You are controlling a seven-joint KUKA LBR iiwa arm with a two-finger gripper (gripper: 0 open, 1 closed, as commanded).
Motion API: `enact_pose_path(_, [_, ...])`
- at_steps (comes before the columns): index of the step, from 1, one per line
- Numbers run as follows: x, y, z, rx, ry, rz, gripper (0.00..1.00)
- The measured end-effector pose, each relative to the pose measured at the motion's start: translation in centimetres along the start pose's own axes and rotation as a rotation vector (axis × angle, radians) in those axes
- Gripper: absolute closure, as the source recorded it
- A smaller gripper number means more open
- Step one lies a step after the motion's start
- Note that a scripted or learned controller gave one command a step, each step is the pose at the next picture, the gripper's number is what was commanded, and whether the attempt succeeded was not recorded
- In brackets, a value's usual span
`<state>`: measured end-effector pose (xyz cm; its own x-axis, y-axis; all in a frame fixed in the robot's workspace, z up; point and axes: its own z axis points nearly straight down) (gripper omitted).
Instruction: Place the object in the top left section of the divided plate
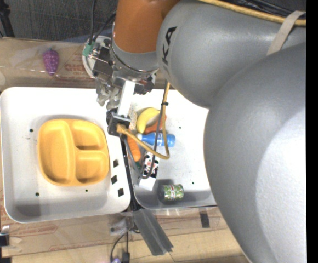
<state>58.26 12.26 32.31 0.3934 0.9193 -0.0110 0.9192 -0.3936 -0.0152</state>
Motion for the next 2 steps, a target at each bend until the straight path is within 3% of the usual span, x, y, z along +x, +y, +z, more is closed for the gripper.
enact_pose_path(1, [0.0, 0.0, 0.0, 0.001, 0.000, -0.001, 0.00])
enact_pose_path(2, [7.7, -3.3, 9.0, -0.008, 0.006, 0.060, 0.00])
